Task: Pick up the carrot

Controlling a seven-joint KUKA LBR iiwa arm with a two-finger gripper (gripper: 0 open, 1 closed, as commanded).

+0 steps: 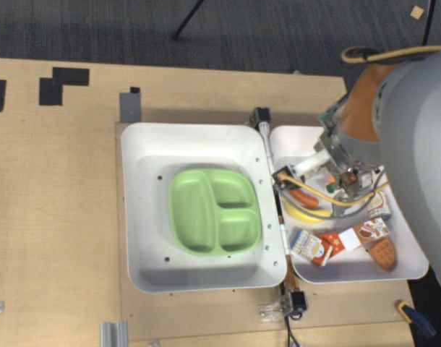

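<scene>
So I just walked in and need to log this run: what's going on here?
A grey robot arm is reaching from the right into the right-hand bin, its gripper low over a carrot and a banana near that bin's left side. Other toy food items lie nearer the front. The left bin holds a green divided plate.

The slim orange carrot point(305, 196) lies flat in the right-hand white bin point(350, 272), close to its left wall, angled slightly, resting just above a yellow banana point(307, 212).
</scene>
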